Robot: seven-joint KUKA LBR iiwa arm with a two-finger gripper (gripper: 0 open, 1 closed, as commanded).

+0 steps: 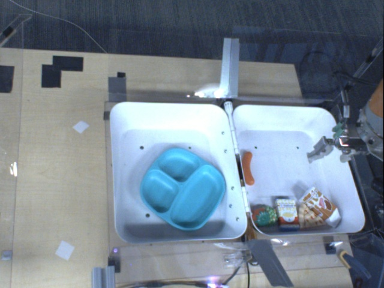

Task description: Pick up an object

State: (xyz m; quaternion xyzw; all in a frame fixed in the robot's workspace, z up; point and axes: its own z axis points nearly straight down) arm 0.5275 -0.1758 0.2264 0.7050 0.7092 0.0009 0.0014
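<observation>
The right white bin holds a small orange carrot-like piece against its left wall. Along its front wall lie a green and red toy, a small yellow and green box and a waffle-patterned packet. My gripper hangs over the right side of this bin, above and behind the packet and well apart from every object. Nothing is seen held in it. The arm enters from the right edge.
The left white bin holds a blue divided plate, tilted toward its front right. A metal post stands behind the wall between the bins. Bare bin floor lies left of and behind the gripper.
</observation>
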